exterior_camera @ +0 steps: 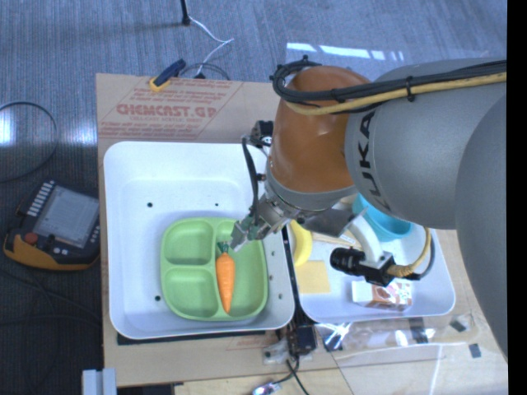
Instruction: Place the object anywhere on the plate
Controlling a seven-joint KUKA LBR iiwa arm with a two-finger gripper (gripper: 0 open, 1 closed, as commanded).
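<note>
A green divided plate (191, 263) lies in the left white bin (136, 188). An orange carrot (225, 281) with a green top lies in the plate's long right compartment, pointing toward the front. My gripper (244, 232) hangs just above the carrot's green top, at the plate's upper right rim. The arm's big orange and grey wrist covers the seam between the two bins.
The right bin (440, 299) holds a yellow piece (301, 247), a pale yellow flat square (314, 278), a blue cup (384, 220) and a small printed packet (382, 294). A handheld pendant (54, 225) lies on the floor at the left.
</note>
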